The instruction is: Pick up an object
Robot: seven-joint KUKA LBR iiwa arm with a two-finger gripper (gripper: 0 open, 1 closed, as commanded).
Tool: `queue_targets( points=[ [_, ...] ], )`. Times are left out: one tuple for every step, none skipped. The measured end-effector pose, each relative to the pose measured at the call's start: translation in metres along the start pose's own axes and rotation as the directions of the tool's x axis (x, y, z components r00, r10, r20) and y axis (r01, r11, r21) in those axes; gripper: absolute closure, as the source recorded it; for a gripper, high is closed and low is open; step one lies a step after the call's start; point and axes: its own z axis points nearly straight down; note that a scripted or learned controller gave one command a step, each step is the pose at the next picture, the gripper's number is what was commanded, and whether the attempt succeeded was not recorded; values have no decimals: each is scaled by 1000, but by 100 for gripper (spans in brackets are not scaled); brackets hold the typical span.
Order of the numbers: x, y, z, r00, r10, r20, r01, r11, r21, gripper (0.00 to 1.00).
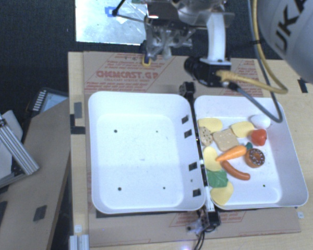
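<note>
The right bin (274,187) holds several toy foods: an orange carrot (231,152), a red sausage (236,171), a red tomato (259,137), a chocolate donut (255,158), a white egg (260,121), a tan cracker (225,138), a green leaf (216,178) and yellow slices (210,124). My gripper (159,48) hangs high over the cardboard behind the left bin, well apart from the food. Nothing shows beneath it except a small yellow mark (146,61) on the cardboard.
The left bin (141,155) lies beside the right one, joined along a black clipped seam (195,139). A black fitting with a yellow cable (235,79) reaches over the right bin's back edge. A metal frame (10,145) stands at the left.
</note>
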Motion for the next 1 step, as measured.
queue_targets(
  points=[
    [0,-39,8,1000,1,6,-1,1000,16,100]
  ],
)
